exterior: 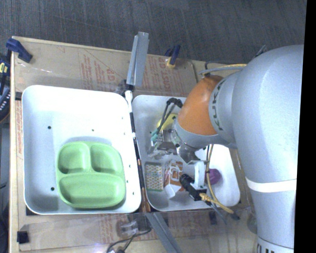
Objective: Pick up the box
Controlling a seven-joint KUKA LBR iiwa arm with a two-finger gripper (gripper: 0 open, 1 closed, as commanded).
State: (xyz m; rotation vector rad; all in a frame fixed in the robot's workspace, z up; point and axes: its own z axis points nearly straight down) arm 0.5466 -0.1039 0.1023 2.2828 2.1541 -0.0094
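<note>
A small box [154, 177] with a green-and-tan patterned top lies flat near the front left of the right bin [226, 193], close to the wall between the bins. My gripper [161, 145] hangs just behind the box and slightly above it, under the orange wrist band. The arm's wrist covers much of the bin's middle. Nothing visibly sits in the gripper.
An orange-and-white packet [174, 175] lies right beside the box, and a purple object [214, 175] rests further right. A yellow-green item [166, 121] shows at the bin's back. The left bin [43, 106] holds a green divided tray [90, 175].
</note>
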